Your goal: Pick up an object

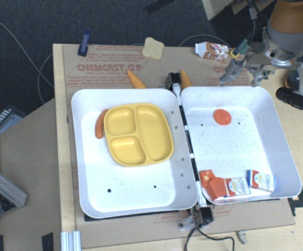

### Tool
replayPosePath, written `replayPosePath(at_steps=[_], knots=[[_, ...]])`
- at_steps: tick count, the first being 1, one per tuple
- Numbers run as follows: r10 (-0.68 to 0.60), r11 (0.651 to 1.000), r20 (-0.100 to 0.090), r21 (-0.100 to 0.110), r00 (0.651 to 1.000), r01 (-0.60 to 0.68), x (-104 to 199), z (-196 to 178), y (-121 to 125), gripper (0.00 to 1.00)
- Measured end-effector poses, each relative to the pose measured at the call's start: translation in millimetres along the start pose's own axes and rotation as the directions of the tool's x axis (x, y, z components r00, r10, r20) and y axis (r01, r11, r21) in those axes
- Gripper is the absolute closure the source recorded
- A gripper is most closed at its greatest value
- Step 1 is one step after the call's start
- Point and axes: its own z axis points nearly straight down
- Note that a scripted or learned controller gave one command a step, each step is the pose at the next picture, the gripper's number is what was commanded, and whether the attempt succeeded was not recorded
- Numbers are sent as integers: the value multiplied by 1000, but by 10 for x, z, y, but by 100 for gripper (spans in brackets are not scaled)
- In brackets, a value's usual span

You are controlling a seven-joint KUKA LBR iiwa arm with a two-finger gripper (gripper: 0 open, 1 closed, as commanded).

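Approach step judged in hand: metal two-finger claw hangs spread, nothing pinched, above the shallow white right bin's far rim. Flat round red disc lies inside it, near claw; descent over it needed next.

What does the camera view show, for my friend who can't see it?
A robot gripper hangs open above the back edge of the right bin, holding nothing. That bin has a red disc and two small cartons; the left bin holds a yellow divided plate.
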Motion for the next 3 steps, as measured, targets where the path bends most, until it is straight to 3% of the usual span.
replayPosePath(at_steps=[1, 2, 3], knots=[[1, 1000, 0, 2, 1000, -1, -268, 853, 112, 0], [1, 1000, 0, 3, 1000, -1, -329, 1810, -1, 0], [1, 1000, 0, -3, 1000, -1, -327, 1691, 15, 100]])
